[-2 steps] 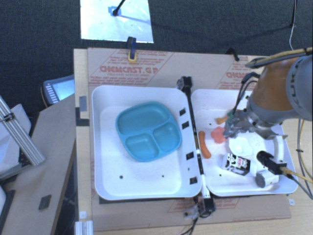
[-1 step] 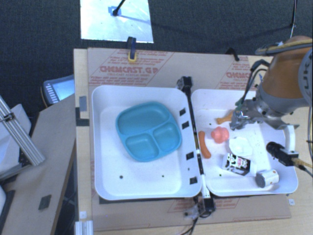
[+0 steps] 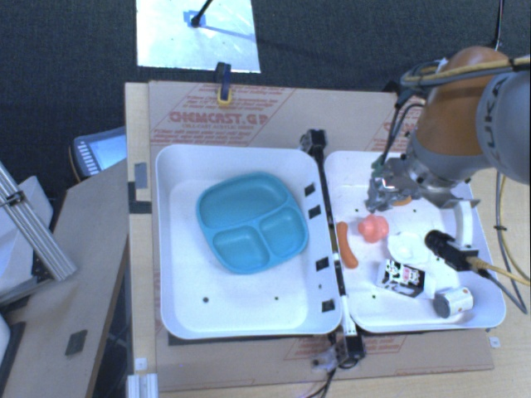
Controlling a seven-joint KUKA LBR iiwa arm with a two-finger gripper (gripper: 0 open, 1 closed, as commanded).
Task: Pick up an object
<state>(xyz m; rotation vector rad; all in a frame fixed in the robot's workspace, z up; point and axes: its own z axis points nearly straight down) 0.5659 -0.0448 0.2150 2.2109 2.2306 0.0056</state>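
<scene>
My gripper [image 3: 379, 199] hangs low over the back of the right bin [image 3: 494, 308], just above and behind a pink rounded object [image 3: 373, 227]. I see nothing held in it. An orange sausage-shaped piece [image 3: 348, 245] lies along the bin's left wall. To the right of the pink object rests a white rounded object [image 3: 406, 245]. A black-and-white patterned carton [image 3: 403, 277] sits near the front. At the front right corner lies a grey cylinder [image 3: 452, 302].
The left bin [image 3: 168, 247] holds a blue divided plate [image 3: 251, 222]. A black clipped divider [image 3: 323, 222] runs between the two bins. The arm's grey and orange body [image 3: 465, 114] looms over the right bin's back right.
</scene>
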